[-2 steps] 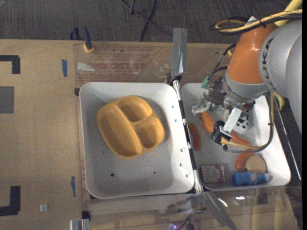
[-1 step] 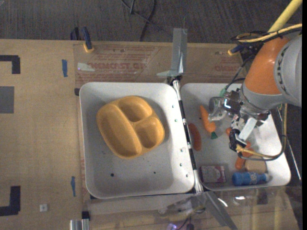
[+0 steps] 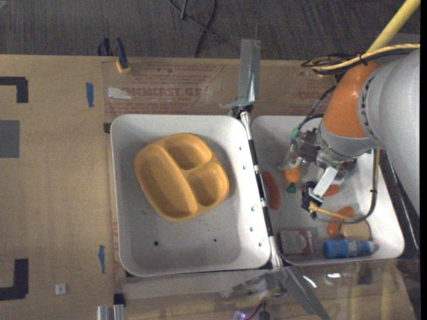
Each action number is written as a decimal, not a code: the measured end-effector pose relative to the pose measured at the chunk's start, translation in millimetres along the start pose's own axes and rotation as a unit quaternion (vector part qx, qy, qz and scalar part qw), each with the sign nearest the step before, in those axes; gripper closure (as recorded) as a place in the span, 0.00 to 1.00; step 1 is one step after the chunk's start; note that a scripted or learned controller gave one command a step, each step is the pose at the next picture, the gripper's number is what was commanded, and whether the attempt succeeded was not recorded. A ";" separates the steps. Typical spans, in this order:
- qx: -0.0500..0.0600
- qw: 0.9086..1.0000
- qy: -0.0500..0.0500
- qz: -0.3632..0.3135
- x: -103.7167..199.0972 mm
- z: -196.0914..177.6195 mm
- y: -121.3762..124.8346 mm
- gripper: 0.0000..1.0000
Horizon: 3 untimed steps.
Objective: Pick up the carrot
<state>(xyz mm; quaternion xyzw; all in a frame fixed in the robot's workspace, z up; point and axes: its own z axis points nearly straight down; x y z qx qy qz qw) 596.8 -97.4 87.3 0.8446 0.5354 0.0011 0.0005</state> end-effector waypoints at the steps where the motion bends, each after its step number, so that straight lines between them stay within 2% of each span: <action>1: 0.000 1.000 0.000 0.027 -16.3 -0.2 -43.0 0.00; 2: -0.001 1.000 0.002 0.028 -16.0 -10.0 -42.1 1.00; 3: 0.001 1.000 -0.001 -0.012 47.5 -97.2 -40.5 1.00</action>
